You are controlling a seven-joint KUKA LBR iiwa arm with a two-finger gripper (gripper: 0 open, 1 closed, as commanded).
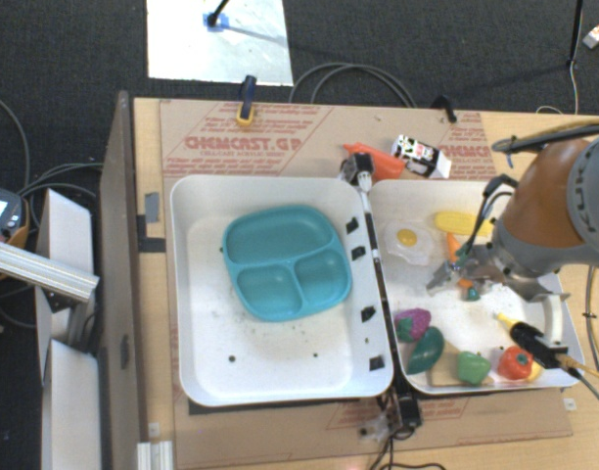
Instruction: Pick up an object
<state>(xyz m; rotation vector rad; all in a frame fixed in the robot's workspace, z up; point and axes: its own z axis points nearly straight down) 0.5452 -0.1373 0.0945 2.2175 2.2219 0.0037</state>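
The right bin (392, 287) holds several toy foods: a fried egg (407, 238), a yellow corn cob (458, 223), purple grapes (412, 321), a dark green vegetable (427, 347), a green pepper (473, 366) and a red-orange tomato (516, 361). My gripper (458, 277) is down inside this bin, near its middle, right of the egg and below the corn. A small orange piece (469, 289) lies right at the gripper's tip; whether it is held is hidden by the wrist.
The left bin (207, 341) carries a teal divided plate (285, 262). A row of black clips (363, 253) runs along the shared wall between the bins. A white and black box (420, 156) and an orange tool (370, 158) lie behind the bins.
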